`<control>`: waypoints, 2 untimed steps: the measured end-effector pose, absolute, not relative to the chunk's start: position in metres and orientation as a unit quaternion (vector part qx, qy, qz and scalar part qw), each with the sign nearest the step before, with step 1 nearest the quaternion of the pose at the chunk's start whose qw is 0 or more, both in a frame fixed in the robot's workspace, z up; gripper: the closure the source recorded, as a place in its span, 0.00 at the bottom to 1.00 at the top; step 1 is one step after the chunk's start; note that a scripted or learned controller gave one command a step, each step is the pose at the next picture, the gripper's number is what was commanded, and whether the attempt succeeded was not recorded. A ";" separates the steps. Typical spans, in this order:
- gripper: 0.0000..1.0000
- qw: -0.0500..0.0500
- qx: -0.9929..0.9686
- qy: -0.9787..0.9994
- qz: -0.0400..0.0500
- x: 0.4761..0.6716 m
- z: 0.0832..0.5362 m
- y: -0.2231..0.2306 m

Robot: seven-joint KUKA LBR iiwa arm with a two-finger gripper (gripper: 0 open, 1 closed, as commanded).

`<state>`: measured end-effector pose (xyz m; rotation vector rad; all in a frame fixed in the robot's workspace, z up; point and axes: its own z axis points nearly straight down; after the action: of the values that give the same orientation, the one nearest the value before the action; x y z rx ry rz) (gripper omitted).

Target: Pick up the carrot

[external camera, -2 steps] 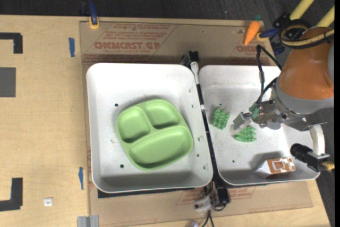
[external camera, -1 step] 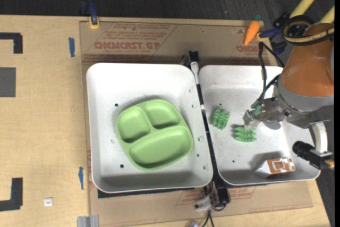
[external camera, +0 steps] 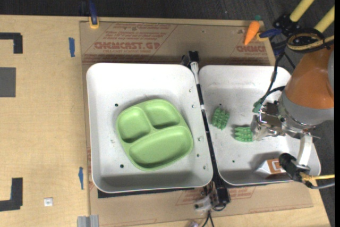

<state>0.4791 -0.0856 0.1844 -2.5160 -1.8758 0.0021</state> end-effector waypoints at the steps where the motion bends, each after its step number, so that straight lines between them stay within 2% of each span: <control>1: 1.00 -0.001 -0.730 -0.684 0.000 0.497 0.297 -0.143; 2: 1.00 -0.001 -0.722 -0.692 -0.001 0.528 0.280 -0.092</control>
<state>0.5282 -0.0922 0.2804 -2.2680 -2.1757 -0.0016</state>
